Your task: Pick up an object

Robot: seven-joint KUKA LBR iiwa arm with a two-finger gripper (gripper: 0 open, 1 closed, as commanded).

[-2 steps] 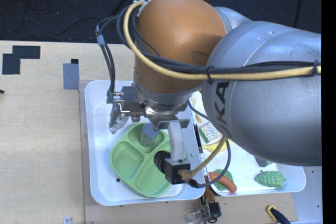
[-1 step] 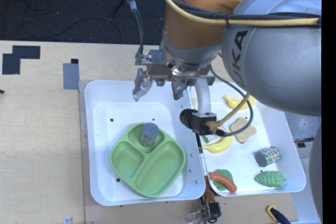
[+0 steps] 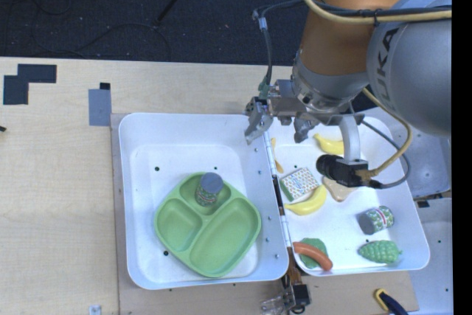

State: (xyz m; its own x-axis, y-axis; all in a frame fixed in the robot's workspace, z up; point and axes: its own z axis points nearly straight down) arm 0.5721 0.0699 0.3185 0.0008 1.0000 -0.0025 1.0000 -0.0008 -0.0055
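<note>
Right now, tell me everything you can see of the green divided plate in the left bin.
The green divided plate lies flat on the floor of the left bin, toward its near right corner. It looks like matte light-green plastic, rounded, with three compartments: two smaller at the far side, one large nearer the camera. A small grey-capped jar stands upright in the far right compartment. Nothing else touches the plate.

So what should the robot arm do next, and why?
Probably move down and toward the yellow banana in the right bin. The gripper hangs over the divider between the two bins with nothing seen in it, and most of the toys lie in that right bin below it.
</note>
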